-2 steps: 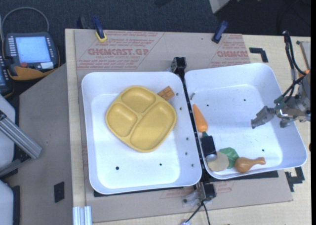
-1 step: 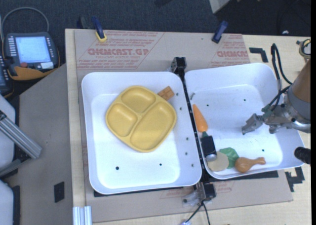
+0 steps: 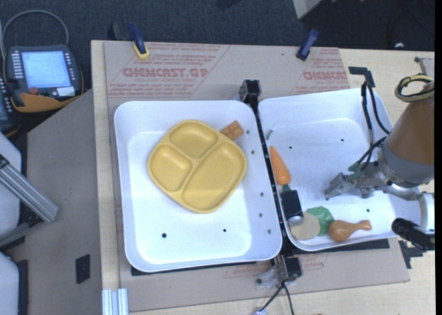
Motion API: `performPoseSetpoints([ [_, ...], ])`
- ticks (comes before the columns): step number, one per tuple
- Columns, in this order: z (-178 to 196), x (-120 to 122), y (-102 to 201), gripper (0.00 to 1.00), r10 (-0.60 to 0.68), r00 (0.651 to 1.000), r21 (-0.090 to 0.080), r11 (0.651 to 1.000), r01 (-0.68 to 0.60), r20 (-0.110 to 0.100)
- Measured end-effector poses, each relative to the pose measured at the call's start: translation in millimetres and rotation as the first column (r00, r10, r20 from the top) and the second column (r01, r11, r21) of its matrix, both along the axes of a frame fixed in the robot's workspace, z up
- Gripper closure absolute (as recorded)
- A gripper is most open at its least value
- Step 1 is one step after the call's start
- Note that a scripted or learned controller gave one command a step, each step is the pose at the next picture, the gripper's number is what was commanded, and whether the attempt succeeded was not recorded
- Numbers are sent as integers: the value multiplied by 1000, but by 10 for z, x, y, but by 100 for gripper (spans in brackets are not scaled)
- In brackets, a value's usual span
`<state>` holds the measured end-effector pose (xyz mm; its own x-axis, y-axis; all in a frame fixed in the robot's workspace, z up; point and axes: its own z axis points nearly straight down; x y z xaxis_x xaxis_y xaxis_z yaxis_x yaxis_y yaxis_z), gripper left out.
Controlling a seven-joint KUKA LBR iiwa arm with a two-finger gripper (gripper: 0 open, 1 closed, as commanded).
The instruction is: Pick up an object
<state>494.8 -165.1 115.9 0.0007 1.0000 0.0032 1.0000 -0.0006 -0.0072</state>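
Hand fingers indistinct, arm cropped

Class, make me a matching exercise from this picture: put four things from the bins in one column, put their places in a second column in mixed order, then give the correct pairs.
Things:
1. yellow divided plate
2. carrot
3. drumstick
4. gripper

Places:
A. near front edge of right bin
B. left bin
C. above the middle of right bin
D. right bin, beside the divider between the bins

Pairs: 1-B, 2-D, 3-A, 4-C
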Motion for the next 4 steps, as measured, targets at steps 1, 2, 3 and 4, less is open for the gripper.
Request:
performPoseSetpoints([
  [1, 139, 14, -9, 100, -1, 1000, -4, 1000, 1, 8],
  [2, 577, 75, -22, 100, 2, 1000, -6, 1000, -2, 13],
  [3, 1197, 89, 34, 100, 3, 1000, -6, 1000, -2, 15],
  [4, 1732, 101, 31, 100, 2, 1000, -6, 1000, -2, 15],
])
